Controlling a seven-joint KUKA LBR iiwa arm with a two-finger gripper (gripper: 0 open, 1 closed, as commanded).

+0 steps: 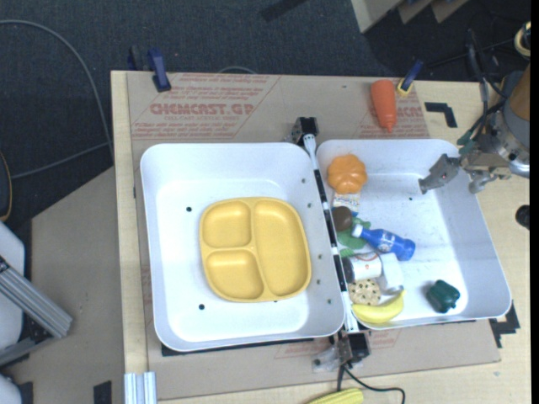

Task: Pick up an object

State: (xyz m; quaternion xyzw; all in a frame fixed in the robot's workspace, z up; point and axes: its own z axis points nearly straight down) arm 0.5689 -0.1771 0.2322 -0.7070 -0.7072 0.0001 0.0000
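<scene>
My gripper point(457, 178) hovers over the right bin's point(472, 225) far right corner, its fingers spread open with nothing between them. Along that bin's left side lie an orange round fruit point(346, 173), a brown item point(341, 219), a blue bottle point(385, 241), a white and red can point(367, 268), a cookie point(364, 290) and a banana point(379, 310). A dark green object point(443, 295) rests near the front right corner. All of these lie apart from the gripper, to its left or nearer the front.
A yellow divided plate point(253, 248) lies in the left bin point(164, 225). An orange carrot point(383, 103) lies on the cardboard behind the right bin. Blue clamps point(157, 68) hold the board's far edge. The arm's wrist point(514, 133) is at the right.
</scene>
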